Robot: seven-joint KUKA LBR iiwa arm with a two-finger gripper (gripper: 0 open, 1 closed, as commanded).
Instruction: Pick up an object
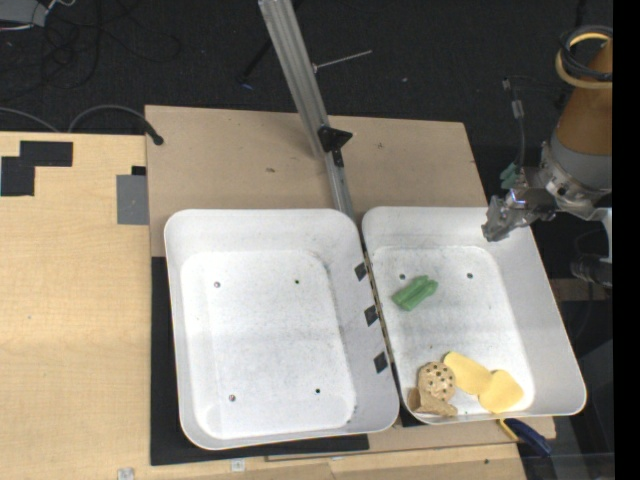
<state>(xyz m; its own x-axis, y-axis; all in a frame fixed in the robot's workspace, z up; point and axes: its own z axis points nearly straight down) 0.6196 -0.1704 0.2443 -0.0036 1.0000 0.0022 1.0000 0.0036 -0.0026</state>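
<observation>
The right bin [520,298] serves as the landmark here. In its near corner, hard against the front rim, lie two things touching each other: a tan perforated piece [435,386] and, just right of it, a yellow piece [483,383] that looks soft and flattish. Farther back, a little left of the bin's middle and close to the divider between the two bins, a green piece [414,293] lies alone on the floor, slightly slanted. At the bin's far right corner, over the rim, hangs the gripper [497,224], well apart from all three things and carrying nothing I can make out. Whether its jaws are spread or pressed together cannot be told at this size and angle.

The step in hand looks like the approach: nothing is picked yet, and a target must be chosen. The green piece seems the better choice (it has free floor on every side, so the fingers can straddle it without fouling a neighbour). To do this well, the arm should travel toward the divider side of the bin, stop directly above the green piece, turn the wrist so the fingers close across its narrow width, and descend straight down. The pair by the front rim is riskier: they touch, and the rim wall crowds one side, so a finger could land on top of something or nudge both away.
</observation>
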